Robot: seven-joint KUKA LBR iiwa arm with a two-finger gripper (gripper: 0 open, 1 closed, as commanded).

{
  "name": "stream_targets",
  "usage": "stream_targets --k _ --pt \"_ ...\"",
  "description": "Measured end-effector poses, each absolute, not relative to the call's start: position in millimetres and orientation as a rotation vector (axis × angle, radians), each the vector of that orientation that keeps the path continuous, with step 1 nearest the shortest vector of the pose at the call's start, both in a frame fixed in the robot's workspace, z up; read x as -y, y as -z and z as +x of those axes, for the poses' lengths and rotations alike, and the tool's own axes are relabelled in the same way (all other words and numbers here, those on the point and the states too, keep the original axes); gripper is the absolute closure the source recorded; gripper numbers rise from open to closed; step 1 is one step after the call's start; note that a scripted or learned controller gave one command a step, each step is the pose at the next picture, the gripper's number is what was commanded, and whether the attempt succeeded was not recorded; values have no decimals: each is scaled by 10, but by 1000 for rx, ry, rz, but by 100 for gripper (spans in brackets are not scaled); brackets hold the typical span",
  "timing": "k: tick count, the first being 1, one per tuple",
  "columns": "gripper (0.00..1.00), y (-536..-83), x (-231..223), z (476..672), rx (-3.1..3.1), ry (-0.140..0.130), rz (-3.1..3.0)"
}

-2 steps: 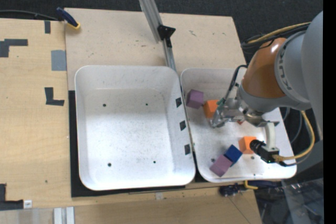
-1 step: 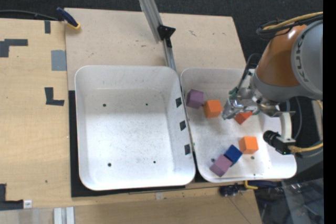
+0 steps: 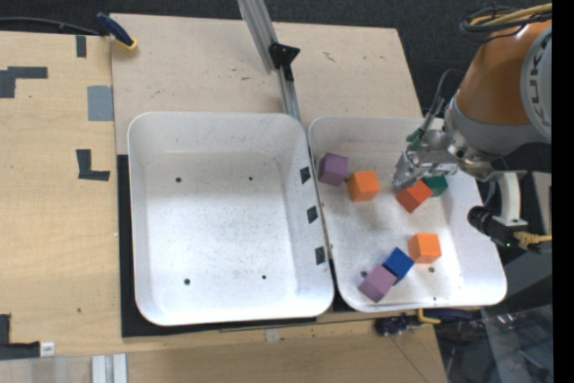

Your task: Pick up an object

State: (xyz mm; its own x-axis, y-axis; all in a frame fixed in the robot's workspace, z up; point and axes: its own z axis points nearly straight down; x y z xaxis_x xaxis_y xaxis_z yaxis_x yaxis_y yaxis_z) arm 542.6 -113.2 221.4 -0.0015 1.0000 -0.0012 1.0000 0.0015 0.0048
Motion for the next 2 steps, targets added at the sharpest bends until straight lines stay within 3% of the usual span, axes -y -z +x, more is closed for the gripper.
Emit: stream_targets --k 2 --pt "100 -2104 261 5989 -2230 -1 2215"
